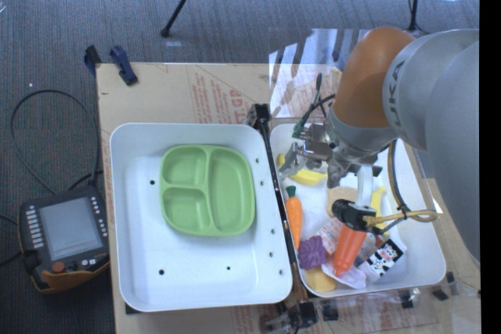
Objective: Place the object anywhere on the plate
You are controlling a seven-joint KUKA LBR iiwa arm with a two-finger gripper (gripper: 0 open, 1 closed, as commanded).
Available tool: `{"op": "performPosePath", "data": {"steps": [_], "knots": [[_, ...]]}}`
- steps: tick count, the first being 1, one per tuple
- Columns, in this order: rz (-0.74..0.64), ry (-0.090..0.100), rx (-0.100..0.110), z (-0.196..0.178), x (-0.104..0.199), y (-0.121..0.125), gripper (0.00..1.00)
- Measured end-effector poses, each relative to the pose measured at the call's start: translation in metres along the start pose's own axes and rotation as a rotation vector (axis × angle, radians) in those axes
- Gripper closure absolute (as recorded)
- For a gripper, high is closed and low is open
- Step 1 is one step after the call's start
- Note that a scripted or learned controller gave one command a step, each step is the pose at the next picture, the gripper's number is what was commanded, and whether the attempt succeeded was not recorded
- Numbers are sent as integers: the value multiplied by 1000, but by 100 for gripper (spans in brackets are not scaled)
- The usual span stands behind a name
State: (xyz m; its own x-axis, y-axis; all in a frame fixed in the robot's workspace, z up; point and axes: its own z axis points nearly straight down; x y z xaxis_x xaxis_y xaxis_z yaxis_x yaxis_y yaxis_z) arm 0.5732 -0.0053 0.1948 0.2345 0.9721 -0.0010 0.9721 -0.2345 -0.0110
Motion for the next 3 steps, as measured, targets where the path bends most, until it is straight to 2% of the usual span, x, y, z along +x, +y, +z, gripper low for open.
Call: {"op": "performPosePath", "data": {"steps": [3], "knots": [[0,0,0,0,0,0,0]]}}
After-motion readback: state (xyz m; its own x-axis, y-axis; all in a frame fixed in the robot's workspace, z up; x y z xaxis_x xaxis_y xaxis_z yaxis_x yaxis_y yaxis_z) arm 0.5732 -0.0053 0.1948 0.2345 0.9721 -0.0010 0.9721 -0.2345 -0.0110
